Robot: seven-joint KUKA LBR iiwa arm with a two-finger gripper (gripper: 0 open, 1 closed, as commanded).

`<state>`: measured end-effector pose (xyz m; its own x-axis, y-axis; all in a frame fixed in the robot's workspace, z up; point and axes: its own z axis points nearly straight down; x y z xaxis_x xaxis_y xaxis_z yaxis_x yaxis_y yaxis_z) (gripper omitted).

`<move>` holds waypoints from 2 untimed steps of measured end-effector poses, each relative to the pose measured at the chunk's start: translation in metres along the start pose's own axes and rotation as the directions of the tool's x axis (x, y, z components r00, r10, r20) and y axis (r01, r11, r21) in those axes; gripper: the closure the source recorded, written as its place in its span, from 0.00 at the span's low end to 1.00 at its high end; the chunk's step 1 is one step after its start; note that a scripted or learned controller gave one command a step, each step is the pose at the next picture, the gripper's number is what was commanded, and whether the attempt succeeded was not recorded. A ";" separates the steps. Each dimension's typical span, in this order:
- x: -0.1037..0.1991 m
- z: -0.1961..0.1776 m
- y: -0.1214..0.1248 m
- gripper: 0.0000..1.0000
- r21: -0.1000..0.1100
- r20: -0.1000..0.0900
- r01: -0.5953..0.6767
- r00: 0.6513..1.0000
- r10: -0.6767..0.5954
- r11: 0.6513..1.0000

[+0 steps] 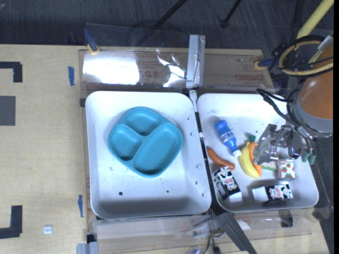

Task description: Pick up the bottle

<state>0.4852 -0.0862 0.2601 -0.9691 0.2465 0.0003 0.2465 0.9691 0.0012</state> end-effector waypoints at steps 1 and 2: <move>0.000 0.011 0.004 1.00 0.000 0.001 0.412 0.911 -0.412 0.911; -0.027 0.000 -0.001 1.00 0.004 0.007 0.672 0.740 -0.672 0.741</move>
<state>0.5107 -0.0938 0.2598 -0.8833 -0.4687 -0.0078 -0.4687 0.8833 -0.0027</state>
